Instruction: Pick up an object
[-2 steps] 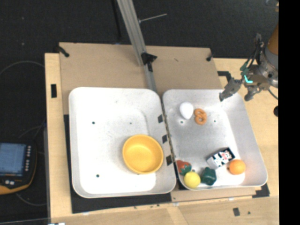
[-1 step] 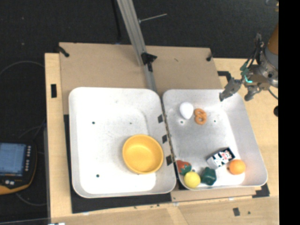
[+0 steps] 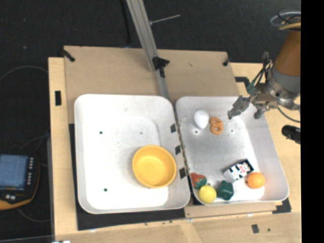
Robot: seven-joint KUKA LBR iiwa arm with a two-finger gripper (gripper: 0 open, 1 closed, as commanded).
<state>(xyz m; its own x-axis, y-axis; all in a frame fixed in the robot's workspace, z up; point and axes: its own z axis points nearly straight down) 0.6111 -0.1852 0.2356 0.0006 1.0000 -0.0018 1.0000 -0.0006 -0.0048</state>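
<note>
Grey-and-orange arm (image 3: 289,65) reaching in from the right, gripper (image 3: 248,109) poised over right bin (image 3: 263,151) far edge, fingers spread apart, grasping nothing, near pretzel (image 3: 216,125).

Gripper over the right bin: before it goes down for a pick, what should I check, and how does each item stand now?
1. Gripper above right bin: ok.
2. Fingers spread, nothing between them: ok.
3. Nearest targets, white egg and orange pretzel-shaped piece, unobstructed: ok.
4. Gripper directly over a target: not ok, it is offset to the right.
5. Height above bin floor: cannot tell.
</note>
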